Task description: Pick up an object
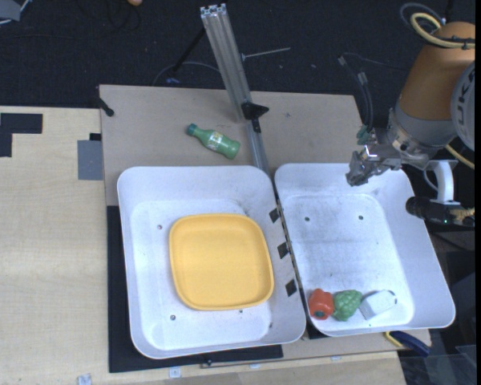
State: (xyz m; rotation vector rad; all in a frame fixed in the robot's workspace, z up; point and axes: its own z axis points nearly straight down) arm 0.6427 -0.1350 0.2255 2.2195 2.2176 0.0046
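My gripper (359, 175) hangs over the far rim of the right bin (345, 239), near its back right corner, and I see nothing between its fingers. At that bin's near edge lie a red object (321, 303), a green object (346, 304) and a small white-grey object (377, 303), side by side and far from the gripper. In the left bin (144, 215) a square yellow plate (220, 261) lies flat.
A green bottle (213, 140) lies on the bench behind the left bin. A slanted aluminium rail (234, 62) rises behind the gap between the bins. Black clips (284, 249) sit along the shared rim.
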